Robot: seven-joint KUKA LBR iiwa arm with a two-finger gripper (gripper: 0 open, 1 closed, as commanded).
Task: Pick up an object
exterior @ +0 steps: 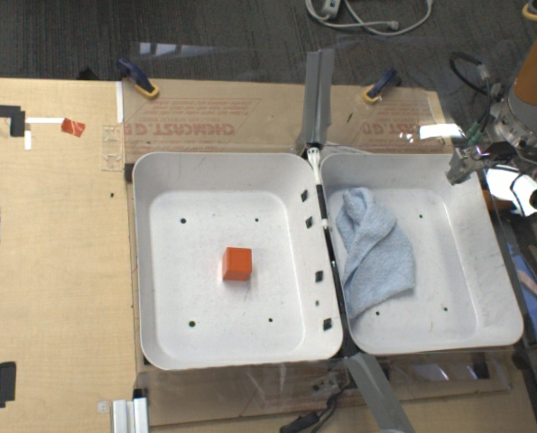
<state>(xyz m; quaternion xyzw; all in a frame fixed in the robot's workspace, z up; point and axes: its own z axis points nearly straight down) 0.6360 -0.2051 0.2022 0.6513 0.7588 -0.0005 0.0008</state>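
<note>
Sitting near the middle of the left bin (160, 242), a small orange-red block (237, 264) rests flat on the white floor, well apart from every wall — a compact, rigid candidate for pickup. Beside it, in the right bin (471, 269), a crumpled pale-blue cloth (372, 255) lies against the divider (327, 242) between the two bins. At the far right corner of the right bin, the gripper (467, 159) hangs above the rim, well away from both objects; whether it is spread or closed cannot be told at this size. Risks, as judged from this layout: a descent slightly off centre may nudge the block aside rather than straddle it, and a grasp on the cloth may catch only a loose fold — letting it slip free on lifting.
</note>
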